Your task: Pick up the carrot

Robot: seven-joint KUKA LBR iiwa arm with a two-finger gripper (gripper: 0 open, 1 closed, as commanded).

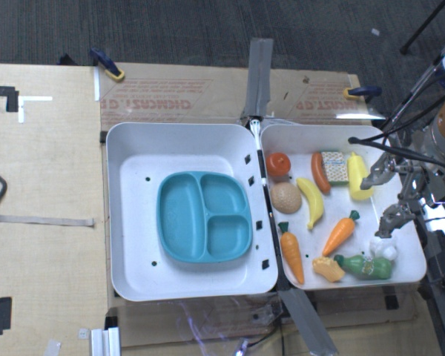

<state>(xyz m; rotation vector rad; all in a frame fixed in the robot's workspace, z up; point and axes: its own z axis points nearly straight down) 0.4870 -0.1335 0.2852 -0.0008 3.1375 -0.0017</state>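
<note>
Two shallow white plastic bins sit side by side on the bench; the left bin (119, 199), at the centre of the frame, holds a teal three-compartment plastic plate (205, 217); the right bin (415, 262) holds a scatter of toy food. There are two tapered orange plastic carrots with green tops: one (340, 233) lies tilted in the middle of the right bin, green top toward the upper right; the other (292, 256) lies along the bin's left wall, tip toward the bottom of the frame. Near them lie a yellow banana (312, 202), a red tomato (278, 164), a beige round potato-like piece (286, 197), a red-orange sausage (321, 172), a yellow corn-like piece (358, 176) and a green bottle-shaped item (367, 266) at the lower right. The two-finger metal gripper (386, 197) hangs over the right edge of the right bin, at the frame's right side, well apart from both carrots; its fingers are spread apart with nothing between them.
</note>
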